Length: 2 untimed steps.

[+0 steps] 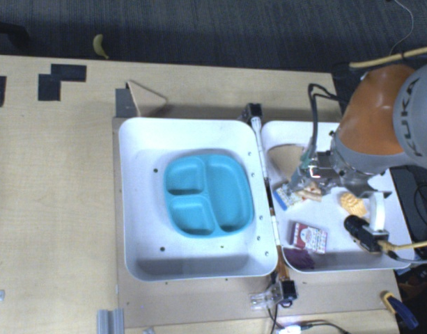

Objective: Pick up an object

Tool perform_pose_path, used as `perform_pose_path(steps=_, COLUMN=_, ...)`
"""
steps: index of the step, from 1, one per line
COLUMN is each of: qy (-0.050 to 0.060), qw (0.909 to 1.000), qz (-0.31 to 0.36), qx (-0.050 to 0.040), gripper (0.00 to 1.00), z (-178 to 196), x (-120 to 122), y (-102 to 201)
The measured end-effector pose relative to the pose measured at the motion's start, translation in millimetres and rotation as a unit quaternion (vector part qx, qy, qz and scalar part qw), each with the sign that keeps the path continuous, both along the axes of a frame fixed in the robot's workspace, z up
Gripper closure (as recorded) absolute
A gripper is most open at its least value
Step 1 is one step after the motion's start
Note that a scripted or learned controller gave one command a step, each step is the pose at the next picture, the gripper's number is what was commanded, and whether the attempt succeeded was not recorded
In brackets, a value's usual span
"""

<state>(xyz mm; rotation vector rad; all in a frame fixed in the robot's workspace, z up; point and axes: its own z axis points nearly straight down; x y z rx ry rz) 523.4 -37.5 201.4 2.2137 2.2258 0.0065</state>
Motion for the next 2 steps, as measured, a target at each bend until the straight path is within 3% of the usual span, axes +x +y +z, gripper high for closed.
perform_pose_path(steps=1, qy=0.001, qw=1.0000, qz=0.000, qx=0.0004, gripper=1.00, z=-7.3, x=59.6, y=77.9)
perform_pose_path(steps=2, qy=0.002, qw=1.0000, qz=-0.002, qx=-0.0001, gripper=1.00, z=12.8, x=9.6, y=75.9)
